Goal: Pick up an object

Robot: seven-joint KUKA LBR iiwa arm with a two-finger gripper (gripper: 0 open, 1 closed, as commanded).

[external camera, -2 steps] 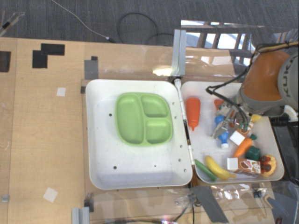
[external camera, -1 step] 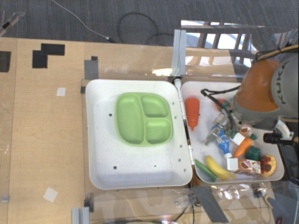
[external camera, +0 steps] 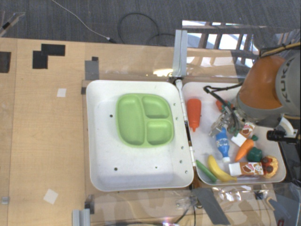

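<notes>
My gripper (external camera: 223, 124) hangs low inside the right bin (external camera: 204, 92), below the arm's orange band. It sits just above the upper end of a blue bottle (external camera: 223, 146) lying in the bin's middle. An orange-red bottle (external camera: 194, 113) lies to its left along the bin's left wall. A carrot (external camera: 244, 148) and a small white block (external camera: 238, 140) lie just right of the blue bottle. The arm hides the bin's far right part.
The left bin (external camera: 108, 173) holds a green divided plate (external camera: 143, 120). Along the right bin's front lie a banana (external camera: 220, 170), a green pod (external camera: 205, 171), a printed box (external camera: 249, 168), a dark green piece (external camera: 255, 155) and a red-topped toy (external camera: 269, 165).
</notes>
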